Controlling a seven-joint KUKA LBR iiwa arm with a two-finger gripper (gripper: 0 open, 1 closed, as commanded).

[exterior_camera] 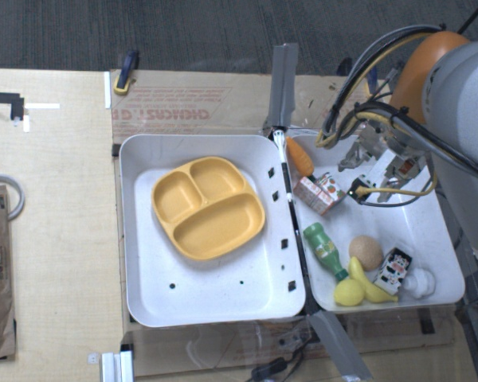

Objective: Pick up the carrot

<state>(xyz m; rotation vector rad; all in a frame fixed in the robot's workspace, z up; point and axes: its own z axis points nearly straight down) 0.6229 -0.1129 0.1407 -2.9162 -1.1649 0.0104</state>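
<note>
The orange carrot (300, 157) lies in the right bin (442, 237), in its far left corner against the dividing wall, with its tip pointing toward the front. My gripper (365, 173) hangs over the back of the same bin, to the right of the carrot and apart from it, half hidden among cables. Nothing shows in its grasp.
Just in front of the carrot lies a small carton (317, 193). Nearer the front are a green bottle (325, 251), a tan ball (366, 251), a yellow squash (354, 286) and a cow-patterned bottle (394, 270). The left bin (143, 293) holds a yellow divided plate (209, 207).
</note>
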